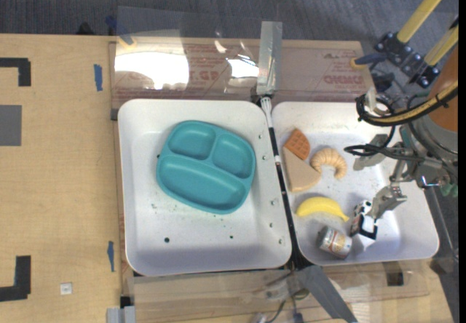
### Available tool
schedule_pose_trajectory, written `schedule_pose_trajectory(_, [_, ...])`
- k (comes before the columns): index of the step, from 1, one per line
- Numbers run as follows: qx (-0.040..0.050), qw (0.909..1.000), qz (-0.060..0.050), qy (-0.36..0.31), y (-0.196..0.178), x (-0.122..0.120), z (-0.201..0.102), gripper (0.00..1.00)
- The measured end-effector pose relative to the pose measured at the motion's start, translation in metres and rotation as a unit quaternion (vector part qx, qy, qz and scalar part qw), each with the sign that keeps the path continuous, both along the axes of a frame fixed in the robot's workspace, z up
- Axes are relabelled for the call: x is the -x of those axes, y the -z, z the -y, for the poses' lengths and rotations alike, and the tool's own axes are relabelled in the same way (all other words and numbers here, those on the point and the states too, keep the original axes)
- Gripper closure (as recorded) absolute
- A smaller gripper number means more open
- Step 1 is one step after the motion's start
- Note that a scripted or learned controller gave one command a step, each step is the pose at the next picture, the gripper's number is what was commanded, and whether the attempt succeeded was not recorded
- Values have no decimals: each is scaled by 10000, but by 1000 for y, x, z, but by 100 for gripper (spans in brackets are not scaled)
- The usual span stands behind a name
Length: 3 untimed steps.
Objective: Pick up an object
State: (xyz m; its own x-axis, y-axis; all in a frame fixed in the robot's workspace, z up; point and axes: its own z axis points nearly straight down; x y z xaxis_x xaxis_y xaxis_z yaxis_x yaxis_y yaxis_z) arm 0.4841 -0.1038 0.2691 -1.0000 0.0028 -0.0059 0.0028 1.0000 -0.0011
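Down in the right bin (415, 241), a banana (321, 207) lies beside a small can (334, 241), with a croissant (329, 161) and waffle (296, 145) farther back. Near the can, the gripper (366, 223) hangs low with nothing between its parted fingers. A teal divided plate (207, 166) sits in the left bin (138, 190).

Banana (321, 207) in right bin (419, 241)
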Motion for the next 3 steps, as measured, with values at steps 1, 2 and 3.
schedule_pose_trajectory(1, [-3, 9993, 59, 372, 178, -100, -9, 0])
schedule_pose_trajectory(2, [8, 9993, 108, 367, 165, -103, -10, 100])
schedule_pose_trajectory(3, [-25, 9733, 28, 2297, 81, -90, -47, 100])
